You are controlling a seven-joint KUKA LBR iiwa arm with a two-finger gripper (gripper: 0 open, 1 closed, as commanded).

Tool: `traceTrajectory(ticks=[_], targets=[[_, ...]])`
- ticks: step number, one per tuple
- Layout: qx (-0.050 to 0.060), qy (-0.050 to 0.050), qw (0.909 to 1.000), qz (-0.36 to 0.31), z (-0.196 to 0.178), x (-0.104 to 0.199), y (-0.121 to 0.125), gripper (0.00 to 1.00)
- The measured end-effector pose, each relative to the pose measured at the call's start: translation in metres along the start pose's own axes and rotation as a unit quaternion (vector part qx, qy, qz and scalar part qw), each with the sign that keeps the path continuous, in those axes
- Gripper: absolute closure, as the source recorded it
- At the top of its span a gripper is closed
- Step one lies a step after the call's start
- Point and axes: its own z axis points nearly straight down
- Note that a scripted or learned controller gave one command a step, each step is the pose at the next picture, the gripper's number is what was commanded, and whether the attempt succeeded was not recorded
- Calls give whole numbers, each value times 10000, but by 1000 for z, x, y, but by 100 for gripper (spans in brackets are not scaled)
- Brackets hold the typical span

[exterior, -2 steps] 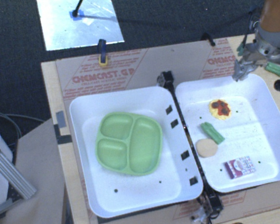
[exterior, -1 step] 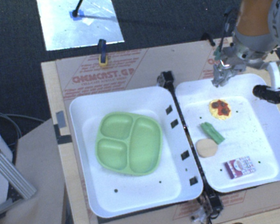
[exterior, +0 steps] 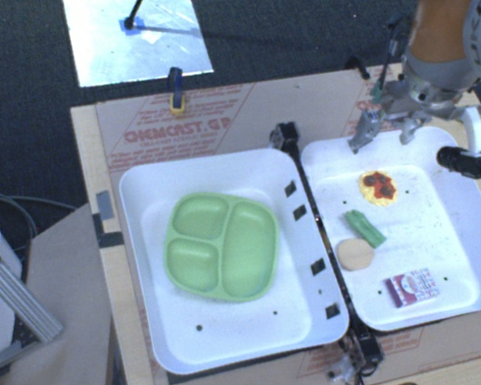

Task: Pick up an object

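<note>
End effector [exterior: 385, 127], fingers spread and holding nothing, hangs above-right of pasta toy [exterior: 379, 186].

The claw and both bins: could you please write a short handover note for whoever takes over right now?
Claw: open, holding nothing, above the far edge of the right bin.
Right bin: yellow-and-red toy, green piece touching a tan disc, small red-and-white packet nearest the camera.
Left bin: green divided plate.
Done: nothing picked yet.
Left: lower onto one object, probably the yellow-and-red toy nearest the claw, close and lift.
</note>
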Motion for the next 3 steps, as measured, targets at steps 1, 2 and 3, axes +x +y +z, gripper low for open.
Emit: traceTrajectory(ticks=[1,2,3], targets=[[-36,-4,10000,-1,112,-10,-26,0],[-116,-44,9999,9,119,18,-81,0],[-70,10,10000,-40,19,85,-25,0]])
